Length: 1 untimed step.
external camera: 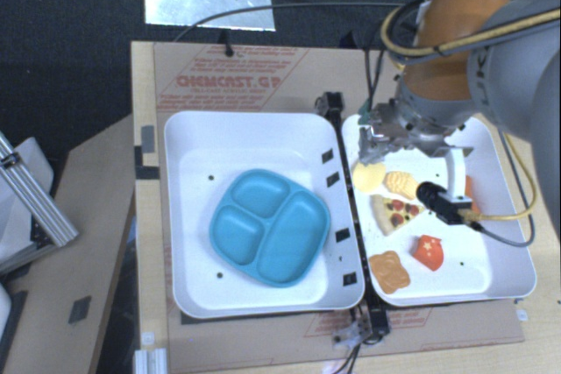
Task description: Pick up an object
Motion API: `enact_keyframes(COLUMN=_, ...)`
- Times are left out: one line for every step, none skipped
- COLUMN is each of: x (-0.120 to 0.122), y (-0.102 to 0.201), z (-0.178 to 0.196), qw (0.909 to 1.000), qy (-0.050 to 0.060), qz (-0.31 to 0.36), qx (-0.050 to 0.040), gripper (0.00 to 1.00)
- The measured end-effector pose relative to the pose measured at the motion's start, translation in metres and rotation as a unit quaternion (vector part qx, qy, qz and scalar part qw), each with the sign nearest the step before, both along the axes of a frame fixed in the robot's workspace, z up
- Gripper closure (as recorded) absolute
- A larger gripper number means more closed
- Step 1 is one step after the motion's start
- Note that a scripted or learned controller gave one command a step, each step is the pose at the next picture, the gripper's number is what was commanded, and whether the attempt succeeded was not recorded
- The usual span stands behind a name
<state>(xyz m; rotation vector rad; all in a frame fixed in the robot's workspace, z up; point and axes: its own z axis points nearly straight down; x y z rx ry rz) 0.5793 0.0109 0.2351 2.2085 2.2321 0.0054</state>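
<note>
The right bin [504, 276] holds several toy foods. A pale yellow piece [368, 179] lies by its left wall, with a tan ridged cracker [401, 183] touching it on the right. Below them lies a pizza slice [394, 213]. A red piece [429, 250] and a brown nugget [389, 271] sit toward the front. My gripper [375, 149] hangs low over the bin's back left, just above the yellow piece. The wrist body hides its tips, and nothing shows as held.
The left bin [193, 144] holds a blue divided plate [269, 226]. A black divider [342, 188] runs between the bins. A yellow cable [508, 210] and a black fitting [438, 199] trail from the arm over the right bin's middle. An orange sliver [470, 187] peeks beside a white bracket.
</note>
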Motion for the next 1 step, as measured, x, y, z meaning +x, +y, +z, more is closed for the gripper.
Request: enact_keyframes(x=0.0224, y=0.0486, z=0.0081, qw=1.0000, qy=0.000, qz=0.000, qx=0.0003, gripper=1.00)
